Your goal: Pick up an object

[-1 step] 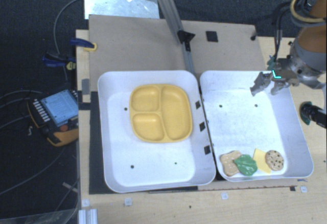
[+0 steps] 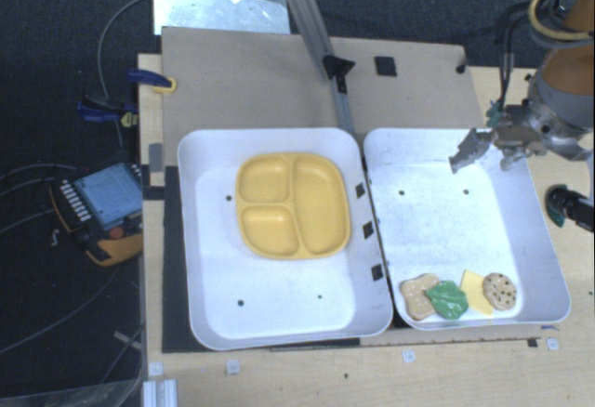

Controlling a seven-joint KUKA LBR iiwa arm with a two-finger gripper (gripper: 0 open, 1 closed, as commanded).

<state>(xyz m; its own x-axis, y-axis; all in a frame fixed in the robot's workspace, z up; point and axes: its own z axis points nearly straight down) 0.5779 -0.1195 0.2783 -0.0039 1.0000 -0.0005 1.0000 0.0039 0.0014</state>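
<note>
Right bin [image 2: 521, 238], near edge: a row of toast [image 2: 417, 295], green leaf [image 2: 449, 299], yellow cheese wedge [image 2: 478, 292] and cookie [image 2: 500, 290], touching or overlapping. Left bin [image 2: 200, 238]: yellow divided plate [image 2: 293, 205]. Farther back, above the right bin's far corner: gripper [image 2: 490, 150], jaws spread, holding nothing.

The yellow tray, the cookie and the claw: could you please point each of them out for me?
Yellow tray [image 2: 294, 206]: camera view, on the ridge where its three compartments meet.
Cookie [image 2: 499, 291]: camera view, centre of its speckled top.
Claw [image 2: 491, 152]: camera view, midway between its two fingertips.
</note>
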